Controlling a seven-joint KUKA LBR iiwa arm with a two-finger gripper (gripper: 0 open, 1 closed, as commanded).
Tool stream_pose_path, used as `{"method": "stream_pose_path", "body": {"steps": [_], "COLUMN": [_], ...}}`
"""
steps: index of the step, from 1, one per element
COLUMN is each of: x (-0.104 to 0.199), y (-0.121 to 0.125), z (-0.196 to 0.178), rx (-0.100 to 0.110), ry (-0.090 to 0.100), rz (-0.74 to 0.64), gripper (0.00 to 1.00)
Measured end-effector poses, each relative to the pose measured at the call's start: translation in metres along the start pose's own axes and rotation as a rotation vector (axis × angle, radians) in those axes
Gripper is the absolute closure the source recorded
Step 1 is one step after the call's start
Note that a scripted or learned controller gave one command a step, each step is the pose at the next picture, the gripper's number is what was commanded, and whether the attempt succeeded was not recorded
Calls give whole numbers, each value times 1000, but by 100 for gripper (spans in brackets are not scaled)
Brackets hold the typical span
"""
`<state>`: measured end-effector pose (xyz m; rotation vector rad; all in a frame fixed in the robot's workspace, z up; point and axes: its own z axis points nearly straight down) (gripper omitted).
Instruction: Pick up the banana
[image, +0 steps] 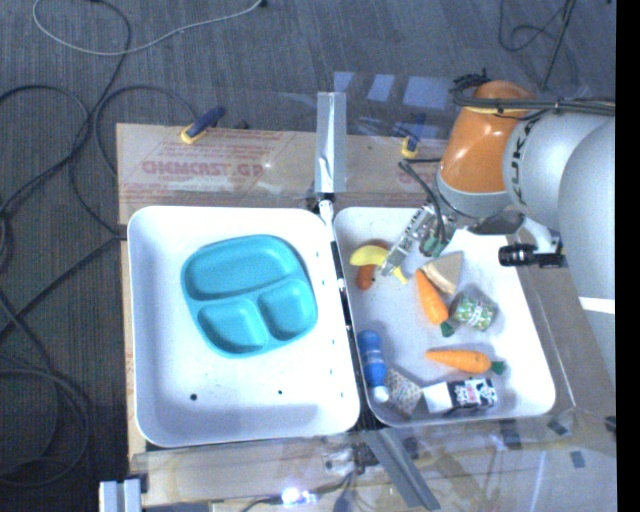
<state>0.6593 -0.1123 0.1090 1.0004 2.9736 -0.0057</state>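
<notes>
The yellow banana lies in the upper left corner of the right bin, partly covered by the gripper. My gripper reaches down from the right and its tips sit at the banana's right end, touching or just above it. A small orange-red piece lies right below the banana. Whether the banana is between the fingers is hidden.
The right bin also holds two carrots, a tan wedge, a green wrapped item, a blue bottle and a small carton. The left bin bears a blue divided tray.
</notes>
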Motion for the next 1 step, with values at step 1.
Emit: {"method": "stream_pose_path", "body": {"steps": [1], "x": [12], "y": [17], "z": [-110], "rx": [-4], "ry": [3], "rz": [-34], "gripper": [100]}}
